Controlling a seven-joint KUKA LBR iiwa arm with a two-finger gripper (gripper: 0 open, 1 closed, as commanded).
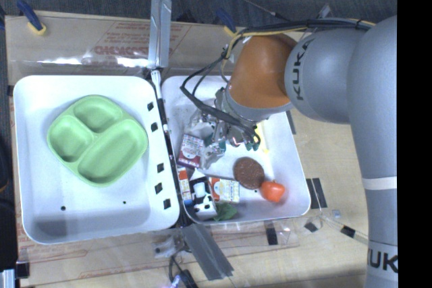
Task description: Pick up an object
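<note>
My gripper (217, 138) reaches down into the right bin (291, 165) under the orange wrist band, its tip among several small objects. A crinkled packet (192, 148) with red print lies just left of the tip. A brown round cookie-like disc (248, 172) and an orange-red tomato-like piece (273, 191) lie to the lower right. A small carton (228, 190), a black-and-white item (198, 189) and a green piece (225, 212) sit near the bin's front edge.
The left bin (40, 212) holds a light green divided plate (98, 138). A metal bar (160, 30) stands between the two bins at the back. The grey arm covers the right side of the bench.
</note>
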